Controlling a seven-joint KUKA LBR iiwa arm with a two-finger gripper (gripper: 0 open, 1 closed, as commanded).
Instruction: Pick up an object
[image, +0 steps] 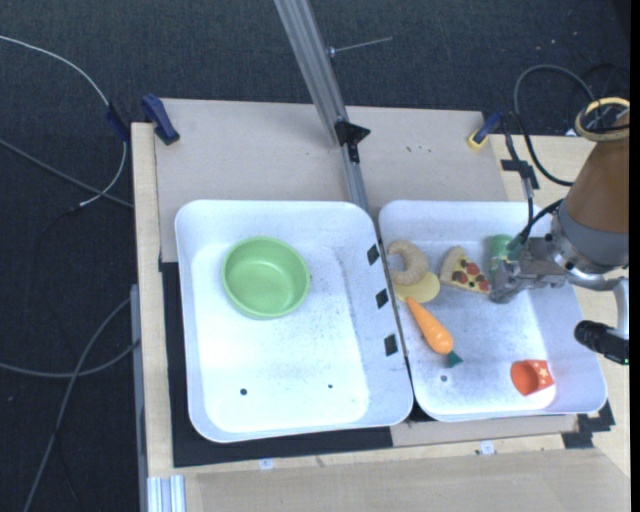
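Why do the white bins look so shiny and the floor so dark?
In the camera view, light from above falls evenly on the two white bins, so they look bright while the dark floor soaks it up. The green bowl and carrot look sharp with only faint shadows, and the gripper looks a bit blurry.

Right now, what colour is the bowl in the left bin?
Light green bowl, seen clearly in the camera view.

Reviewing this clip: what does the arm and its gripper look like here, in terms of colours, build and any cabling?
The arm enters from the right: a rounded orange-brown segment above a grey wrist ring. Below it sits a metallic silver-grey gripper of blocky mechanical parts, over the right bin. Black cables loop behind the arm, and a black fitting juts out beneath the wrist.
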